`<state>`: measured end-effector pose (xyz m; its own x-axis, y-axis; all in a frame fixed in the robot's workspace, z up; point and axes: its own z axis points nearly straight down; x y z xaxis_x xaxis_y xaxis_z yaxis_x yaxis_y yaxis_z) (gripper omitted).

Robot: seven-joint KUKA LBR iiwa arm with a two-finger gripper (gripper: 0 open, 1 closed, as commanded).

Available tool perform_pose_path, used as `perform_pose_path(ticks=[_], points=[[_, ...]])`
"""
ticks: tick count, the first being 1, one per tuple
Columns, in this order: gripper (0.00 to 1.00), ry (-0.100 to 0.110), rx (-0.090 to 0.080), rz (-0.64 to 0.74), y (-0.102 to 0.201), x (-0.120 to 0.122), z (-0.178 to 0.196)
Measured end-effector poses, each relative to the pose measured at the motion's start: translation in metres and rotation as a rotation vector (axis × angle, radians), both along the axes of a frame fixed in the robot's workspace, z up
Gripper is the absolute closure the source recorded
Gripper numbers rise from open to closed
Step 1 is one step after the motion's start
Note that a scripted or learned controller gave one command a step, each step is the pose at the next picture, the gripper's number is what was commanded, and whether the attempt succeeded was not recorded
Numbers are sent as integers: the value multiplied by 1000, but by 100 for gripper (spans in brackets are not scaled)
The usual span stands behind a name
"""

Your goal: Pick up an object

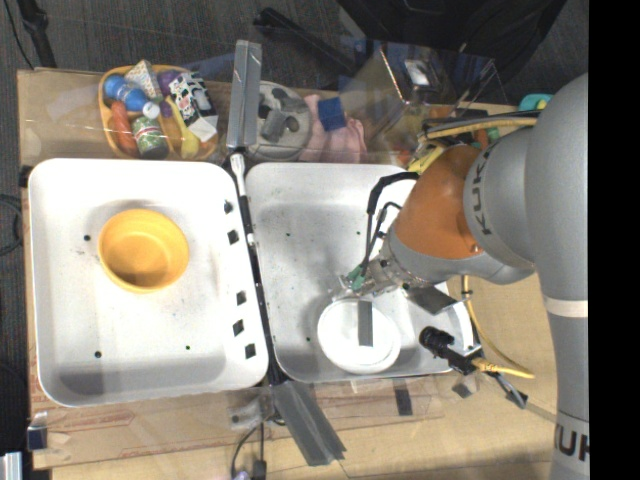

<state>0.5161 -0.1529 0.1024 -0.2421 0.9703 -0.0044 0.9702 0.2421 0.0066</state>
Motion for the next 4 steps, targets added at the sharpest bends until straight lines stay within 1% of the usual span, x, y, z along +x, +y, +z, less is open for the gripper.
perform_pose_path(ticks=[1, 2, 3, 4], points=[[0, 1, 0, 0, 0, -1, 0], [0, 14, 4, -20, 57, 39, -13], [0, 11, 4, -305, 42, 37, 63], [0, 15, 4, -269, 17, 11, 2]])
